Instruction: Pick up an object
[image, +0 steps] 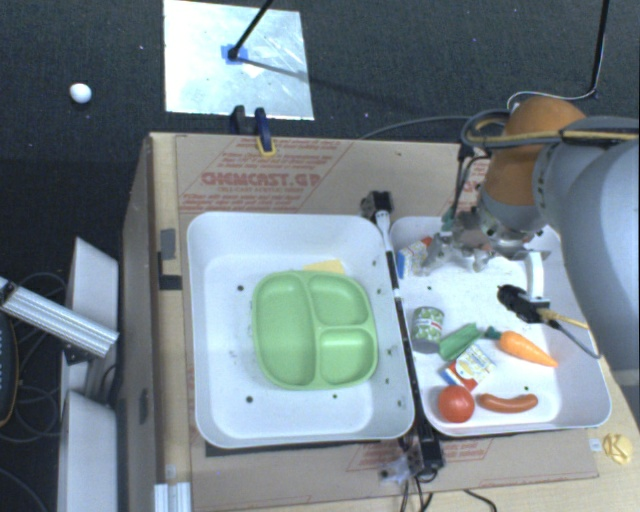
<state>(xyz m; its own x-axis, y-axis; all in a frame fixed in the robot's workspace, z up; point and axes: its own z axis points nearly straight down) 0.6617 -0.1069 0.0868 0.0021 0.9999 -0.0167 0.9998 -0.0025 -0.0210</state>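
My gripper (456, 250) hangs low over the far part of the right bin (580, 405), near its back left corner. In that bin's front half lie a small can with a green label (427, 327), a green vegetable (460, 340), an orange carrot (525, 347), a small red, white and yellow carton (472, 366), a red tomato (455, 403) and a brown-red sausage (507, 403). All of these lie nearer the camera than the gripper and apart from it. A small blue thing (400, 263) sits at the bin's left wall, just left of the gripper.
The left bin (215, 300) holds a green divided plate (313, 330) with a flat yellow piece (324, 267) behind it. A dark rail (397, 300) runs between the two bins. The grey arm (590, 210) comes in over the right bin's far right side.
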